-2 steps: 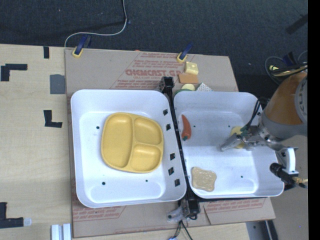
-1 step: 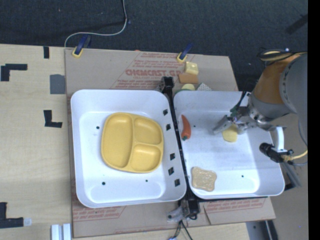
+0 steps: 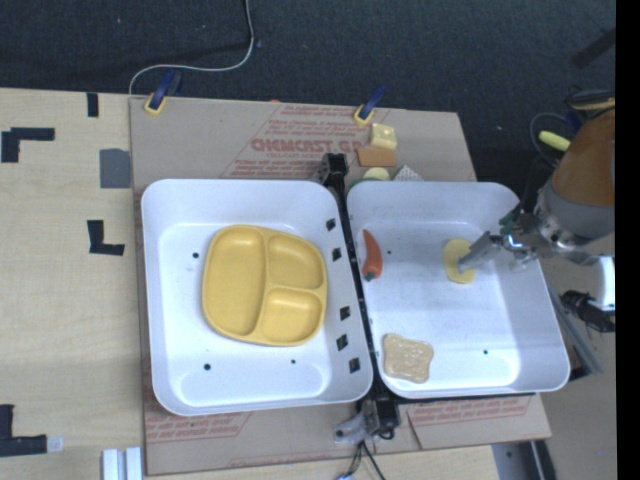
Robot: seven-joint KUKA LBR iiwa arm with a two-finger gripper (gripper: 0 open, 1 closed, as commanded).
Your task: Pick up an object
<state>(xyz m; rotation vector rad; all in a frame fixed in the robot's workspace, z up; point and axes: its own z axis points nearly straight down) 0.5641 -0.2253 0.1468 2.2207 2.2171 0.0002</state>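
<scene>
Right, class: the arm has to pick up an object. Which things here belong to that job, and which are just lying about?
Part of the job:
gripper
pale yellow round piece by its tip
orange-red piece
tan flat piece
right bin

Just lying about:
yellow divided plate in the left bin
blocks behind the bins
white cable

2 white bins (image 3: 160, 268) on cardboard sheet (image 3: 240, 148), wooden bench (image 3: 60, 318)

a light wooden bench (image 3: 60, 308) with black tape marks carries a brown cardboard sheet (image 3: 250, 143) printed in red, clipped along its top edge by a yellow clamp (image 3: 156, 102) at upper left and a blue clamp (image 3: 370, 101) at upper centre. on the cardboard sit two shallow white bins, the left bin (image 3: 165, 268) and the right bin (image 3: 525, 338), touching side by side.
</scene>
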